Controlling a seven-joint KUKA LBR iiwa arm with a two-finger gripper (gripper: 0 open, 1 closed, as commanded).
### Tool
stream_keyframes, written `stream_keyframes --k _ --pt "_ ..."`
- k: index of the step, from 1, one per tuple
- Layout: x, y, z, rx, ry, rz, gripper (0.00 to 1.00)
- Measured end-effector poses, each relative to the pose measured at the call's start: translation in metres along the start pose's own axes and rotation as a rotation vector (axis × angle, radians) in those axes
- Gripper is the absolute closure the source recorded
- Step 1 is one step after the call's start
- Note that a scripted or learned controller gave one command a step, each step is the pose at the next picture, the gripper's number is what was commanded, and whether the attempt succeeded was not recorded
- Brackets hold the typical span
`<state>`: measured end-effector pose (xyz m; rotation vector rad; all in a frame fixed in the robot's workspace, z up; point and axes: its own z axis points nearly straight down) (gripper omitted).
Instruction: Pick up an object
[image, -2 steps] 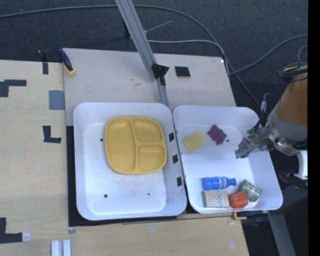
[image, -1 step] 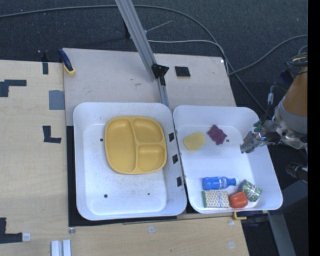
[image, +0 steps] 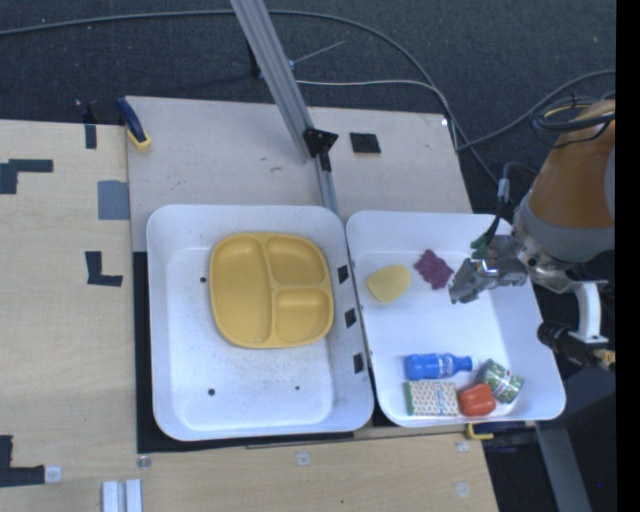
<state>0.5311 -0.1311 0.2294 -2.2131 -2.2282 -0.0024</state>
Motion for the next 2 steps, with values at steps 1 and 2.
stream_keyframes --k 1,2 --pt "0.055 0.008 -0.009 0.0 0.0 -0.001 1.0" --pt "0.103 0.009 -0.013 0.001 0.0 -0.001 1.0"
